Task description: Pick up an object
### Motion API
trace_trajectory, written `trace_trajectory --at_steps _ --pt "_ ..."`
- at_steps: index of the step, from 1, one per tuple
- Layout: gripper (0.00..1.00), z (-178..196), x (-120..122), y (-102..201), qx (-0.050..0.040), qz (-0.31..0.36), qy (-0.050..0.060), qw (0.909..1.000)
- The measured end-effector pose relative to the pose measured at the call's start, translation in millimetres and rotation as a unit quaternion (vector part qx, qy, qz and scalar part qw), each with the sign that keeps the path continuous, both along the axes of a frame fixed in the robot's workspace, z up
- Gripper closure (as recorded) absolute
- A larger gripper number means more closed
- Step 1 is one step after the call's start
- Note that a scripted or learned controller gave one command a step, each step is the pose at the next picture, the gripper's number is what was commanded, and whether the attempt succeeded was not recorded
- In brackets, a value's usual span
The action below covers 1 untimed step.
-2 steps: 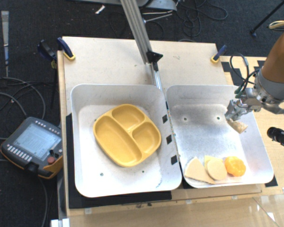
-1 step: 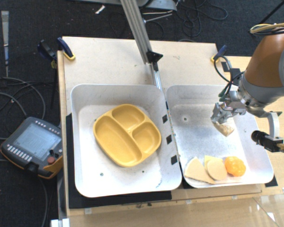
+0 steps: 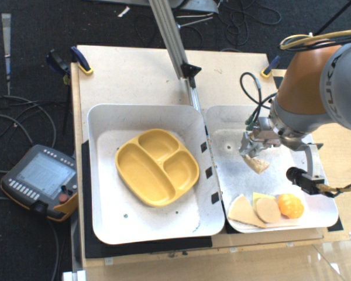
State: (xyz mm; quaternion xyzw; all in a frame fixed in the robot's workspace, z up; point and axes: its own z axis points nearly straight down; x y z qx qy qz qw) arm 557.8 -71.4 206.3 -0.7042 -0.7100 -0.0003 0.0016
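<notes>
Could slip out on the lift: tool [image 3: 254,154] down low in the right bin [image 3: 222,134], a small tan piece [image 3: 258,165] right at its tip, apparently touching, but not clearly between the fingers. Hard to tell from this slanted view whether open or closed; cannot tell whether anything is gripped. If only nudged from the side, likely to skid across the smooth white floor instead of rising. If pinched at an edge, likely to twist free once clear of the bin.

Also at risk: the cables looping beside the wrist, close to the bin's back wall; a snag there would tug the aim off.

Piece lying just under and slightly in front of the tool, mid-bin, toward the front-right. Well apart from it, along the bin's front edge: pale wedges [image 3: 243,211], a tan round slice [image 3: 268,211] overlapping them, and an orange fruit [image 3: 291,205] just beside that. No danger of disturbing these from the present spot.

Left bin [image 3: 99,157] holding a yellow divided plate [image 3: 157,166], well away from the tool, untouched. Both bins side by side on the desk [image 3: 128,75].
</notes>
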Motion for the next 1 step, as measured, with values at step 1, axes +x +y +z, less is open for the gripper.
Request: trace_trajectory --at_steps 1 --pt "1.0 15.4 0.9 56.4 -0.0005 0.0 -0.002 1.0"
